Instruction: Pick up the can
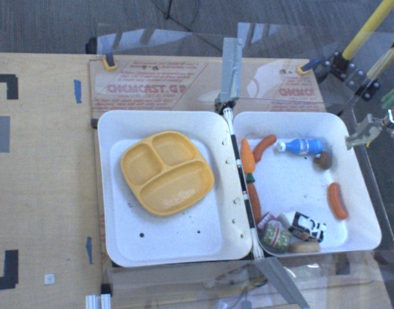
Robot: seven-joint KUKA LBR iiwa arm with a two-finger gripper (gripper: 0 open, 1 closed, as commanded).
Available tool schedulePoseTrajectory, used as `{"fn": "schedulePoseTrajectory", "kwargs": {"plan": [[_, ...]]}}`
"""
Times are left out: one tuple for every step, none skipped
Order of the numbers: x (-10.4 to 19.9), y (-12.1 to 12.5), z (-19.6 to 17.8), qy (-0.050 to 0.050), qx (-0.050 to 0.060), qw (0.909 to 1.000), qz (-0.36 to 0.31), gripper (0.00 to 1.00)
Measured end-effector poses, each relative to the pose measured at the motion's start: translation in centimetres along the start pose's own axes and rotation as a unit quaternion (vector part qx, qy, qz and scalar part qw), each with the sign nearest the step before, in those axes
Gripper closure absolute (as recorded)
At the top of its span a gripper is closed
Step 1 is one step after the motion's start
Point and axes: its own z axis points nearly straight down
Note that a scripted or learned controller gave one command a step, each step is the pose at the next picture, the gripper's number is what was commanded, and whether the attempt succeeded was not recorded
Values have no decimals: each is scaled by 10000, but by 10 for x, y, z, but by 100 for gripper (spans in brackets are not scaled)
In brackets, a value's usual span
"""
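Wooden bench (42,172), grey carpet beyond; two white bins, can (275,235) in right bin (358,192); fingers' state cannot tell

A yellow three-compartment plate (167,172) lies in the white left bin (113,237). In the white right bin (364,230): a blue bottle (302,147) with white cap, an orange carrot (247,157), two red-orange sausages (337,200), a green-labelled can (275,236), a black-and-white packet (309,225).

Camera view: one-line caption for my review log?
Yellow divided plastic plate in left white bin; green-topped can lies among clutter at right bin's near edge.
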Motion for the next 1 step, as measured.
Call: {"fn": "schedulePoseTrajectory", "kwargs": {"plan": [[7,-23,99,6,18,9951,986,0]]}}
